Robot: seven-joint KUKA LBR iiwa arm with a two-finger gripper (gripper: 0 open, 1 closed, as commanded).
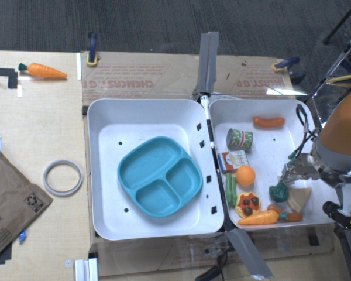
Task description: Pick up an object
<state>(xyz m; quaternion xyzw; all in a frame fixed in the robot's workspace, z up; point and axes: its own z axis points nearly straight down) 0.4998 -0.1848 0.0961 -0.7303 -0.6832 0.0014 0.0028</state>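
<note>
The right bin (292, 134) holds several toy foods. There is a sausage (268, 122) at the back, a green can (239, 138), a small carton (234, 160), an orange ball (245, 175), a green pod (230, 189), a pizza slice (248, 202) and a carrot (258, 218). A dark green broccoli piece (278, 192) and a tan wedge (299, 198) lie at the right. My gripper (293, 171) hangs over the bin's right side, just above and right of the broccoli piece. Nothing shows in its grasp.
The left bin (105, 157) holds a blue divided plate (159, 175). On the bench to the left lie a tape ring (62, 177), a cardboard box (9, 201) and another carrot (44, 71). The arm's orange band (342, 127) stands over the right bin's wall.
</note>
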